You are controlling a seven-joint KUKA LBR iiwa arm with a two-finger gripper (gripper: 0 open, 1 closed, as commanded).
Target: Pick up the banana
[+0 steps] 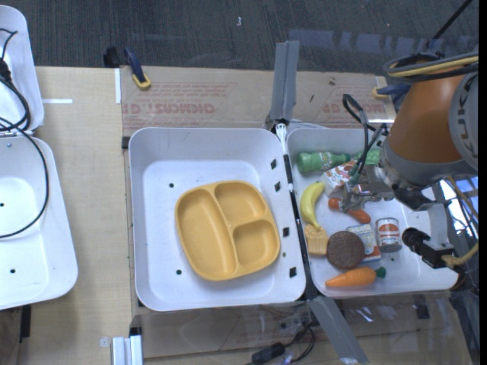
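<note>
The yellow banana (310,204) lies curved along the left wall of the right bin (426,281), just right of the divider. My gripper (350,198) hangs low over the middle of that bin, a short way right of the banana, above a small packet and orange pieces. Nothing shows the banana touching the gripper. The grey arm with its orange band (430,124) covers the bin's back right corner.
Around the banana lie a green bottle (323,160), a tan waffle piece (316,242), a brown round disc (345,249), a small can (389,234) and a carrot (351,278). The left bin (152,204) holds a yellow divided plate (227,228).
</note>
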